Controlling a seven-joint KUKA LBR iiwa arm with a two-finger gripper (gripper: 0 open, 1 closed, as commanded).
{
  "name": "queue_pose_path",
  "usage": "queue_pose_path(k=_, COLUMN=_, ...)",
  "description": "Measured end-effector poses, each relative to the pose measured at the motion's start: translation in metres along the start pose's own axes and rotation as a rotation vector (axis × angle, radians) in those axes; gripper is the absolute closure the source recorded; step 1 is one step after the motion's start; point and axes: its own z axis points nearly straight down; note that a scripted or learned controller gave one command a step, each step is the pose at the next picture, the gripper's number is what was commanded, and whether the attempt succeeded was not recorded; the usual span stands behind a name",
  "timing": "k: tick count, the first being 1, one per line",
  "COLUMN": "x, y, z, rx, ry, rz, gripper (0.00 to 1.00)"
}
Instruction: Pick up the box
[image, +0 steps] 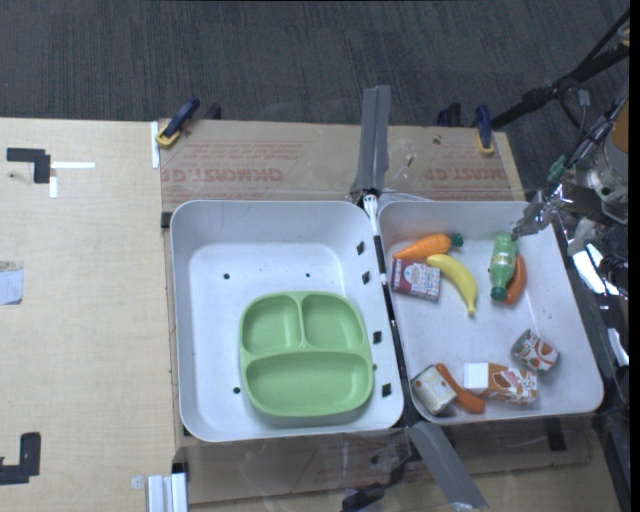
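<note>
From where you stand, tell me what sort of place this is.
Probably a robot test bench in a lab: two white bins clamped on a board, toy food such as a banana and a small box, and a green divided plate.

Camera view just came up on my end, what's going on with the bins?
The claw sits at the right bin's upper right corner, holding nothing. The red box lies untouched beside the banana and carrot. The left bin holds a green divided plate.
</note>
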Motion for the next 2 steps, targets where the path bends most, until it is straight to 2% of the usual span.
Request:
queue_pose_path(k=1, x=0.071, y=-0.074, z=0.103, rx=0.005, ry=0.000, rz=0.295, gripper=0.00)
queue_pose_path(k=2, x=0.085, y=-0.114, z=0.063, rx=0.004, ry=0.000, rz=0.527, gripper=0.00)
